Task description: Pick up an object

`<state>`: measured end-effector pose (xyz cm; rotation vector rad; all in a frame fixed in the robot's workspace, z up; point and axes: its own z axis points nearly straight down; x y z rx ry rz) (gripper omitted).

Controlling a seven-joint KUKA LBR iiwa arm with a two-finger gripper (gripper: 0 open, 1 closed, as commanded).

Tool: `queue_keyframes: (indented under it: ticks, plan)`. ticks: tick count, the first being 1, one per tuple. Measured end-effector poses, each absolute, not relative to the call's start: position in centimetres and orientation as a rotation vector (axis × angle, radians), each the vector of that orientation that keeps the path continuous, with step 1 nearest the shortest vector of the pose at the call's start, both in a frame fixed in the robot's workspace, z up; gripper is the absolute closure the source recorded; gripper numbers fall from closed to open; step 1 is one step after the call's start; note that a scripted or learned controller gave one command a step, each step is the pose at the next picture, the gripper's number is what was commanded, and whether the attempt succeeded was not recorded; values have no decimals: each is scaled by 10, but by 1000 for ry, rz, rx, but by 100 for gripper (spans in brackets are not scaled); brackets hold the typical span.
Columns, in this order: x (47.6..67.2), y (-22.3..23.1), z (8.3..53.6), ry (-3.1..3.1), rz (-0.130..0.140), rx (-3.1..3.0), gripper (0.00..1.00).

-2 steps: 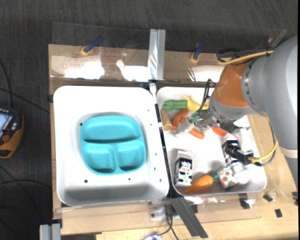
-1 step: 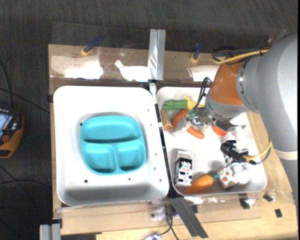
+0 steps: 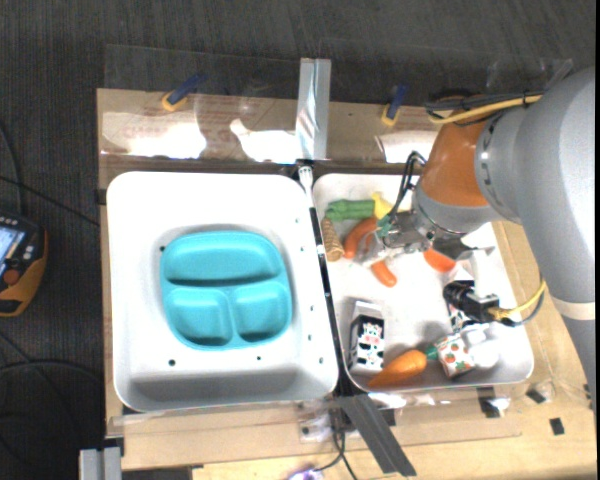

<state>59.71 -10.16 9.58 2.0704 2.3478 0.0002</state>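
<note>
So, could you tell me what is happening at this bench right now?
The grey arm reaches down into the right bin, its end beside a small carrot. I cannot tell whether it has hold of anything. The left bin holds a teal tray.

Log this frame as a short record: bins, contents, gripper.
left bin: holds a blue tray
right bin: scattered toy food
far end: green toy, orange toy
near end: cow carton, carrot
gripper: over the right bin's far end, beside the orange toy
held: nothing visible
</note>
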Motion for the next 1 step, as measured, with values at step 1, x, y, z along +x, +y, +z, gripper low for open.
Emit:
queue_keyframes:
  ticks: [1]
  plan:
    - [591,-19,180,2142,-12,2302,100]
